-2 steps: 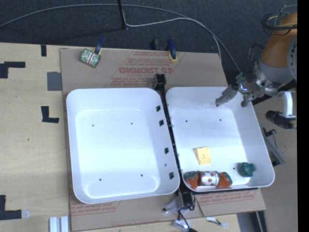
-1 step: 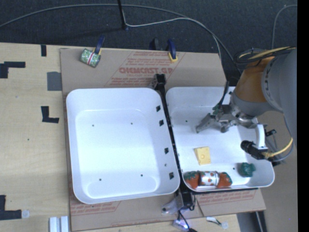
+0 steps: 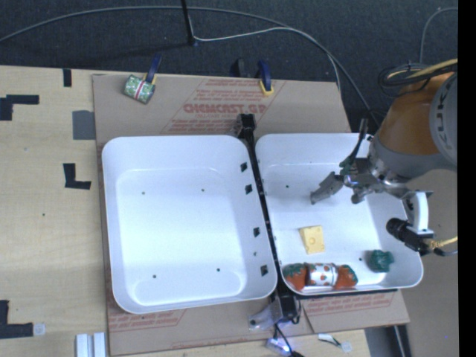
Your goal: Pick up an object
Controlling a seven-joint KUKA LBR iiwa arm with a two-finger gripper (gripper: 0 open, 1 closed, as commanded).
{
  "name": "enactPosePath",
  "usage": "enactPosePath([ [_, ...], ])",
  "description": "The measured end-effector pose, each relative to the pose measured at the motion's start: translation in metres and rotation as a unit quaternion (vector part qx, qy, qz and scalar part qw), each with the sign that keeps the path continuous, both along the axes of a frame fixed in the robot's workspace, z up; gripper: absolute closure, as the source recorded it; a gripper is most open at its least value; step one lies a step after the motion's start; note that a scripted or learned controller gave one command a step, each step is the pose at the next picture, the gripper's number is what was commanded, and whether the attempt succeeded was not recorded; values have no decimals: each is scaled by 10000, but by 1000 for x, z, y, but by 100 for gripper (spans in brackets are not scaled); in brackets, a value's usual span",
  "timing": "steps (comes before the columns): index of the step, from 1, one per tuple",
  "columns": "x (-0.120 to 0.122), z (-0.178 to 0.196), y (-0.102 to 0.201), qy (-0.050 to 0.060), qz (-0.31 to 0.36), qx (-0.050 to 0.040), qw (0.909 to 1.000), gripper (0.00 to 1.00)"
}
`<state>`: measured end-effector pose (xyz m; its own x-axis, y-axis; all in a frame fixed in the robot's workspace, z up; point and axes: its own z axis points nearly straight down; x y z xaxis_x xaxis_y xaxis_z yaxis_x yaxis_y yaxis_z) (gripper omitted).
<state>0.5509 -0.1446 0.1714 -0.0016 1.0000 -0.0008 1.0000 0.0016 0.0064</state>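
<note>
The hand [image 3: 343, 188] hangs over the right bin [image 3: 297, 149], reaching in from the right; one grey finger [image 3: 324, 192] juts out toward the bin's middle, and whether the hand is clenched or released cannot be told, though nothing shows in its grip. Below it and slightly left, a yellow block [image 3: 313, 239] lies flat on the bin floor. Further below, against the near wall, rests an orange, white and red object [image 3: 321, 275], too blurred to identify. Below the hand to the right sits a small green lump [image 3: 380, 259]. The left bin [image 3: 178, 222] lies beyond. A small green item [image 3: 138, 88] sits on the tabletop [image 3: 44, 199], far up-left.
</note>
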Motion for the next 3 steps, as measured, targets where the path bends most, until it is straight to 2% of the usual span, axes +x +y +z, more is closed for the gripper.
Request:
enactPosePath([
  [1, -42, -77, 14, 72, -7, 12, 10000, 0],
  [2, -67, -29, 4, 23, 353, -2, 9994, 0],
  [3, -60, -62, -1, 43, -5, 7, 10000, 0],
])
